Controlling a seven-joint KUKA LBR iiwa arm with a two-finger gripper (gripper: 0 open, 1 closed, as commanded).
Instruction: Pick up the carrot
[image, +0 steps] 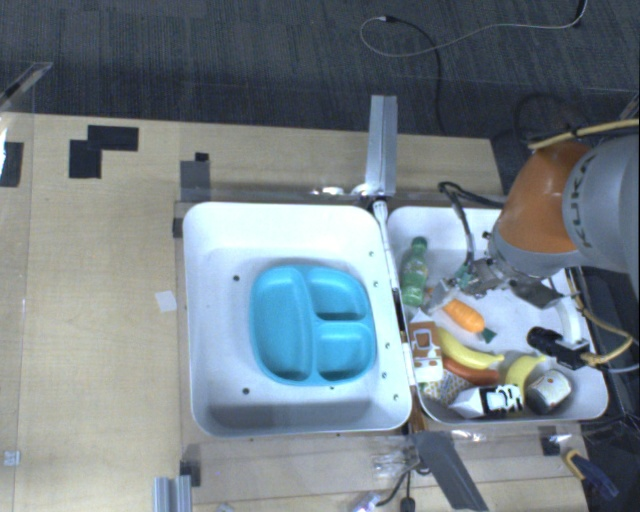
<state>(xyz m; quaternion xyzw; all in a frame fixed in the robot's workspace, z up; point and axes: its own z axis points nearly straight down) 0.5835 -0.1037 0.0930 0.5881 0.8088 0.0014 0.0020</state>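
Lying in the right bin (596, 398), the carrot (463, 316) is seen just beside the green bottle (413, 268) and just above the banana (470, 353), and it has not been lifted. The end effector (478, 278) is placed close above the carrot's upper end, but whether it is clenched or released cannot be told, as its tip is lost among cables and dark parts; nothing is seen to be grasped. By this showing the task is judged to be at the approach: the closing on the carrot and the lift are left to be done. Two white bins are counted on the worktop (90, 330). One blue divided tray (310, 322) is held in the left bin (215, 300). Beside the carrot, one bottle, one banana, one small carton (425, 348) and a few smaller items, too crowded to be told apart, are counted.
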